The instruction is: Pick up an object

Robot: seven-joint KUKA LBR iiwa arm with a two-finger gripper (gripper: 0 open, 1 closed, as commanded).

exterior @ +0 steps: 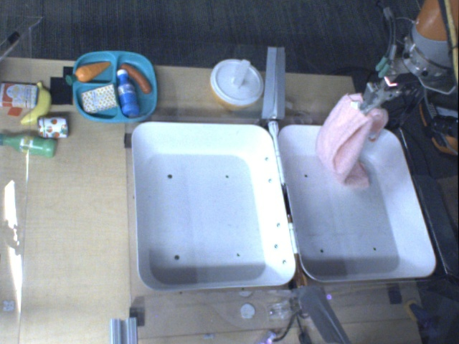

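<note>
A pink cloth [347,142] hangs in folds above the back of the right white bin [401,264]. Its top corner is pinched between the fingers of my gripper [371,100], which is shut on it at the upper right of the camera view. The cloth's lower end dangles near the bin floor; whether it touches I cannot tell. The grey arm with its orange band [434,13] reaches in from the upper right corner.
The left white bin [150,264] sits beside the right one, with a grey divider post [274,84] behind their seam. Behind the bins stand a white lidded cup [237,83] and a blue tray of toy food [115,84]. Small toys [32,117] lie at far left.
</note>
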